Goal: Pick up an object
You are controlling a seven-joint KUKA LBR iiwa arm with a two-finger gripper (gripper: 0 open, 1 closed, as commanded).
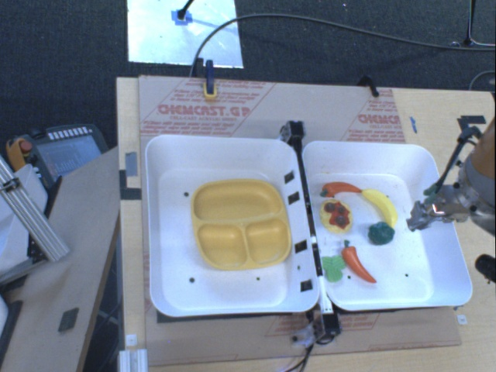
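Observation:
The right bin holds several toy foods: a red-orange chili, a yellow banana, a small pizza slice, a dark green broccoli, a carrot and a light green piece. My gripper hangs over the right side of that bin, to the right of the broccoli and banana. Nothing shows between its fingers.
The left bin carries a yellow divided tray. A black divider with clips runs between the bins. A teach pendant and a metal rail lie on the side table at left.

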